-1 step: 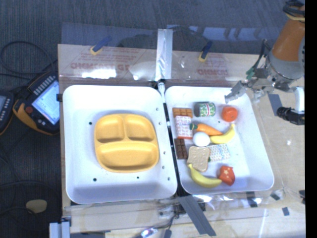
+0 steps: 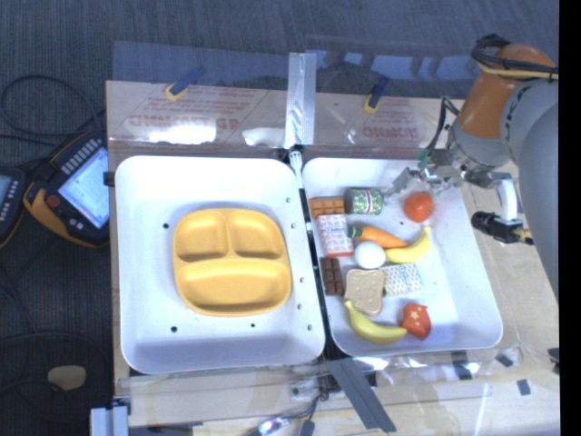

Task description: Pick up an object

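The right bin (image 2: 481, 289) holds several toy foods: a green can (image 2: 365, 201), a red tomato (image 2: 418, 206), a carrot (image 2: 381, 237), a white egg (image 2: 369, 255), a bread slice (image 2: 365, 289), two bananas (image 2: 408, 248) (image 2: 372, 327), a red strawberry-like piece (image 2: 415, 319) and a chocolate bar (image 2: 332, 277). My gripper (image 2: 424, 174) hangs over the bin's far right corner, just above and behind the tomato, to the right of the can. Nothing is visibly held in it.
A yellow divided tray (image 2: 232, 260) lies in the left bin (image 2: 136, 243). A pink snack packet (image 2: 333, 234) and a brown wafer (image 2: 327, 207) lie against the wall between the bins. A handheld pendant (image 2: 77, 189) with cables sits on the floor at left.
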Robot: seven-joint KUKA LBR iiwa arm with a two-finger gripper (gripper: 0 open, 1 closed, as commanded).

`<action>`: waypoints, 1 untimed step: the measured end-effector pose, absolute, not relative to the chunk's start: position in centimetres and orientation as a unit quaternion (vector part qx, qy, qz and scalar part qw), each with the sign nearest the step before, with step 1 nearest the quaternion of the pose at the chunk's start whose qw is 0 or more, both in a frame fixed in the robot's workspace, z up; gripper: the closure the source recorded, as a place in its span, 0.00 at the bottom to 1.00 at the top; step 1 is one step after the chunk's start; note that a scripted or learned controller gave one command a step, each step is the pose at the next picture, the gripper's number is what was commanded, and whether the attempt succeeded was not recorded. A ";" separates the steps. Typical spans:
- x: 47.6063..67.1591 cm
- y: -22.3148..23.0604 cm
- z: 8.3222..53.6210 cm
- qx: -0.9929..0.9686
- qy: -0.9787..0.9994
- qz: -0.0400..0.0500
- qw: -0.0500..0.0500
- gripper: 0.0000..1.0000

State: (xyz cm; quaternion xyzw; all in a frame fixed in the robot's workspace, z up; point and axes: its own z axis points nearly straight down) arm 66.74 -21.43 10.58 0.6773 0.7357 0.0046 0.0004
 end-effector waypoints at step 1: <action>65.0 -21.3 9.2 0.667 0.745 0.006 0.003 0.00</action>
